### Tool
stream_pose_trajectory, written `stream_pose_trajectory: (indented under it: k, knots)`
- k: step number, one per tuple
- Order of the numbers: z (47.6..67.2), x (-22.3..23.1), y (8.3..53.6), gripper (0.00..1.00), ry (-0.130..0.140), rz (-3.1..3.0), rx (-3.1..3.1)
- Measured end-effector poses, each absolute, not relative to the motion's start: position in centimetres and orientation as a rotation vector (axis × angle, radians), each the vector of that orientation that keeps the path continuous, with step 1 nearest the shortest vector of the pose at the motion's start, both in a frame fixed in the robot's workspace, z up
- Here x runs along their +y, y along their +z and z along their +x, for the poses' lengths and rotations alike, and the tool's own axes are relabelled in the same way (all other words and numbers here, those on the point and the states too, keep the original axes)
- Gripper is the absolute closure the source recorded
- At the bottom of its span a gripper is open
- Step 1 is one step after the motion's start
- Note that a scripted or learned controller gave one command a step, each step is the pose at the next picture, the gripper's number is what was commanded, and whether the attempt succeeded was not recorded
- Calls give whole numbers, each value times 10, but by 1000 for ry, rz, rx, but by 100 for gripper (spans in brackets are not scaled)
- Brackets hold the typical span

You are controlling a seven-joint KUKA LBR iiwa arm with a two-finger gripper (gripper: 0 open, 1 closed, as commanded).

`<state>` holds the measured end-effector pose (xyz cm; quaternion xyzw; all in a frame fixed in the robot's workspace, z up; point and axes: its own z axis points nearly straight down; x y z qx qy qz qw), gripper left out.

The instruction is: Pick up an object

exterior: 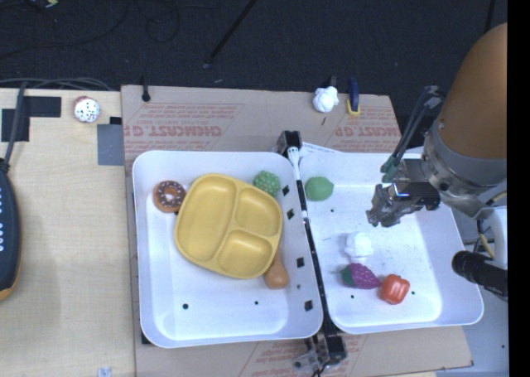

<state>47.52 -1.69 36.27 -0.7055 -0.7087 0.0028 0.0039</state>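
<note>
Jaws (383, 216) positioned over the right bin (431, 305), toward its upper middle, pointing down; dark and blurred against the white floor, so opening cannot be told, and nothing seen between them. Carried by the grey arm (464, 164) with its orange band (489, 94), reaching in from the right side of the right bin. Small white object (358, 244) lying on the floor of the right bin just below the jaws, apart from them. Purple grape cluster (361, 276) further toward the near edge of the right bin, just beside the white object. Red-orange pepper (395, 288) to the right of the grapes, close beside them. Green rounded item (318, 189) at the upper left corner of the right bin, near the divider between the bins, well clear of the jaws. Left bin (207, 317) adjoining the right bin on its left side, holding a yellow compartment plate (229, 224), tilted in outline. Chocolate doughnut (170, 196) against the plate's left edge; green knobbly item (267, 182) at the plate's upper right edge; brown-orange item (276, 275) at the plate's lower right edge. Cardboard sheet (215, 123) under both bins on the counter (66, 243). White crumpled object (325, 99) and a blue-and-yellow item (354, 95) on the cardboard beyond the far edge of the right bin.
</note>
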Motion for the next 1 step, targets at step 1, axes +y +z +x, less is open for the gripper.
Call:
stream_pose_trajectory:
  k: [1]
  knots:
    - [476,77,436,100,-9,-2212,-2233]
